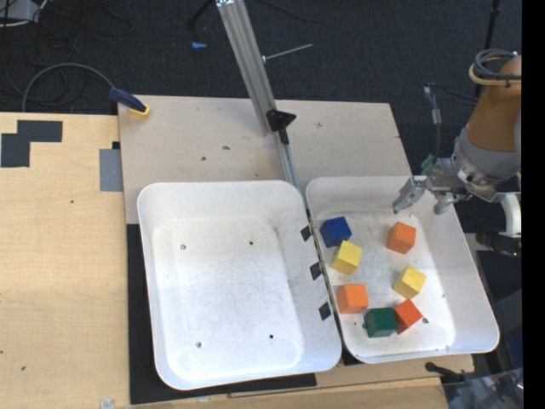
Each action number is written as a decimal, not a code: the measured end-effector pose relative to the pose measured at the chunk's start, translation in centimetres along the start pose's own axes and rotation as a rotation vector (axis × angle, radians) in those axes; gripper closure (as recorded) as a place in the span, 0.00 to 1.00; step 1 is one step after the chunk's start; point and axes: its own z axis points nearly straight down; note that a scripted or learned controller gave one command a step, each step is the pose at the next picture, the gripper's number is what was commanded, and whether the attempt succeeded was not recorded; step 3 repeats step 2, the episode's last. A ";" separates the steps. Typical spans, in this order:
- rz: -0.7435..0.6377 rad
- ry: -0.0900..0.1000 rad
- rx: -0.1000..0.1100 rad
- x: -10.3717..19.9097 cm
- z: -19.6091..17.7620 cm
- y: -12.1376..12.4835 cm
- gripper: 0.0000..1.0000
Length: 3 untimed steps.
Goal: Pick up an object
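Camera view: pincer [423, 197] apparently spread, unladen.

A slanted aluminium rail [253, 62] with a black clamp [279, 120] crosses the tan bench board [204, 139] toward the seam between the bins, black cables [51, 79] loop over the dark floor, and a blue-and-yellow clip [129, 101] sits at the board's far left corner

Grey tool [425, 196] w/ orange band above wrist. Just below it: orange cube [401, 237]. Further off, to view-left: blue cube [335, 230], yellow cube [347, 256]. Farthest from tool: 2nd orange cube [352, 297], green block [381, 322], red-orange cube [408, 314], 2nd yellow cube [410, 281]. White bins [170, 203], tan desk [341, 135].
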 end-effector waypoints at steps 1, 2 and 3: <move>-0.001 0.002 0.008 -0.6 8.7 1.6 0.00; -0.007 0.001 0.009 -0.5 7.4 1.6 1.00; -0.007 0.001 0.009 -0.5 7.4 1.6 1.00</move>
